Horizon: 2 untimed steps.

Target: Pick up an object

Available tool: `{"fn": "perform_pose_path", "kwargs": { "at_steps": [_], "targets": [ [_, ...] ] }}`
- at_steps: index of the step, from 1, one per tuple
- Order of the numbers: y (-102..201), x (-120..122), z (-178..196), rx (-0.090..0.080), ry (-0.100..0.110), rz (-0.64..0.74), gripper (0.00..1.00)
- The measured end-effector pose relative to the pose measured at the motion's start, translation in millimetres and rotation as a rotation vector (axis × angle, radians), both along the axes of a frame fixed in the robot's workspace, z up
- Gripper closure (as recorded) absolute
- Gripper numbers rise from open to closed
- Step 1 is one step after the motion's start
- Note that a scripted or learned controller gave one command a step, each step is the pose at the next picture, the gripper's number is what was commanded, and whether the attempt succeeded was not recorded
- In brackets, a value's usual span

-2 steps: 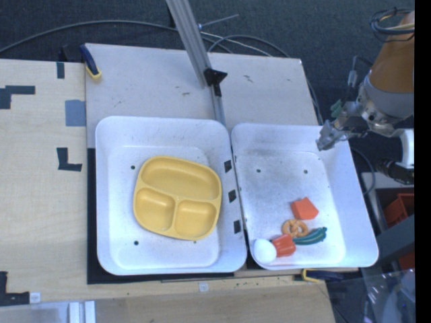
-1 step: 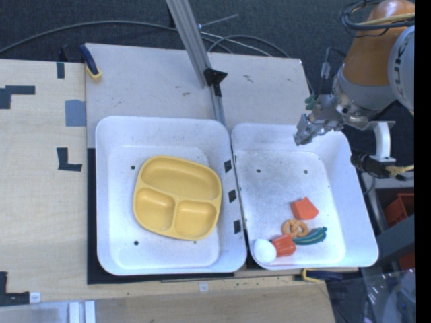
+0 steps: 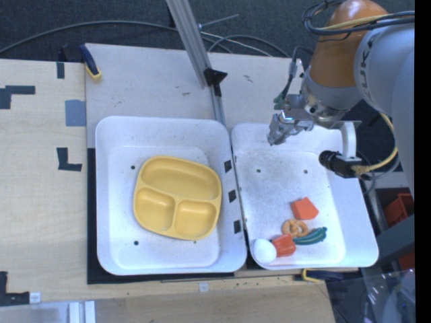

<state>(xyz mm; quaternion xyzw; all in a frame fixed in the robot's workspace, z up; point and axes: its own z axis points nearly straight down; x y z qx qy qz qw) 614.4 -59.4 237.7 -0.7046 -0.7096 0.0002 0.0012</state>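
The objects sit clustered at the five o'clock corner of the right bin (image 3: 350, 200): an orange block (image 3: 304, 208) lies uppermost with its edges turned slightly off the bin's walls, a pretzel-like ring (image 3: 294, 227) lies just below it, a green pod-shaped piece (image 3: 312, 236) lies with its long axis running from about eight o'clock to two o'clock, its tip toward the bin's right wall, a small red piece (image 3: 284, 246) rests touching the ring's lower side, and a white egg-shaped object (image 3: 264, 250) sits at the bin's lower left corner just beside the red piece. The gripper (image 3: 277, 135) hangs at the twelve o'clock end of the same bin, over its far wall, well apart from the cluster; its dark tip points down toward seven o'clock, but I cannot tell how it is set, and nothing is seen held in it. The left bin (image 3: 111, 180) carries a yellow divided plate (image 3: 178, 197), whose long axis runs from ten o'clock to four o'clock. Both bins rest side by side on the counter (image 3: 40, 180)
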Motion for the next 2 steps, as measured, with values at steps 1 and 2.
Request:
{"fn": "perform_pose_path", "kwargs": {
  "at_steps": [1, 2],
  "targets": [
    [59.4, 7.2, 5.0, 0.001, -0.002, 0.001, 1.0],
    [114.0, 19.7, 11.4, 0.0, -0.002, 0.0, 1.0]
  ]
}}
